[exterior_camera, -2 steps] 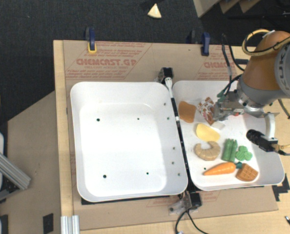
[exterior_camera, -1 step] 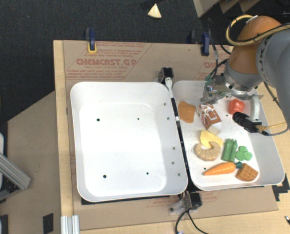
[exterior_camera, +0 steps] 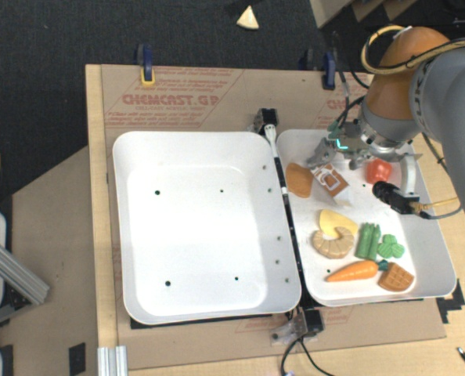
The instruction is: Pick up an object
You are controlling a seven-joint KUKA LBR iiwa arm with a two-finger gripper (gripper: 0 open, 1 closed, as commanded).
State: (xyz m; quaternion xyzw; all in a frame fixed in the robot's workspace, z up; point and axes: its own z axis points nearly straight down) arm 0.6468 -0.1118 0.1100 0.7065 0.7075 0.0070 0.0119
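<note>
With the waffle (exterior_camera: 395, 277) and carrot (exterior_camera: 352, 271) nearest me in the right bin (exterior_camera: 440, 276), I had the gripper (exterior_camera: 336, 160) low at its far end over a small brown-and-white packet (exterior_camera: 330, 180), seemingly to grasp it, though its grip was unreadable.

Bench fittings around the bins

A brown board (exterior_camera: 178, 92) printed with red lettering lies under everything, held by two blue clamps (exterior_camera: 145, 61) at its far edge; dark carpet (exterior_camera: 76, 22) surrounds it.

Glossy white plastic bins (exterior_camera: 193, 304) on matt cardboard (exterior_camera: 178, 92).
</note>
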